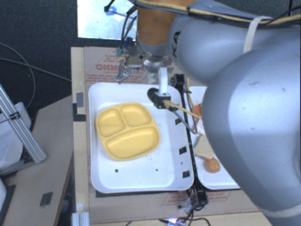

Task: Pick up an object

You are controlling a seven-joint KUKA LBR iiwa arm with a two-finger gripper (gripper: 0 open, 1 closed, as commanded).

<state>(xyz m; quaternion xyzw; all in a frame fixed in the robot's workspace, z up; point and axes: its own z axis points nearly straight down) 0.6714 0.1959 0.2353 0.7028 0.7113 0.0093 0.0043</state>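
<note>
A grey KUKA arm with an orange band reaches in from the right of the frame, its gripper (122, 73) hanging at the upper rim of the left bin (141, 175), top centre of the picture. Whether the gripper is open or closed cannot be told from this angle, and nothing can be seen held in it.

The likeliest target, a yellow divided plate (128, 131), lies flat at centre left, inside the left bin and apart from the gripper, which sits above and beyond the plate's upper edge.

Judged from how things lie, the pick has not yet been made: no object is lifted, and the approach, the grasp and the raise all appear left to do.

The count: two white bins, side by side. One yellow plate, with three compartments, is the only object in the left bin. In the right bin (212, 181), largely hidden by the arm, one small orange-brown lump (212, 165) rests at lower right, and a red-and-white scrap (198, 111) shows by the dividing edge, too covered to name.
</note>
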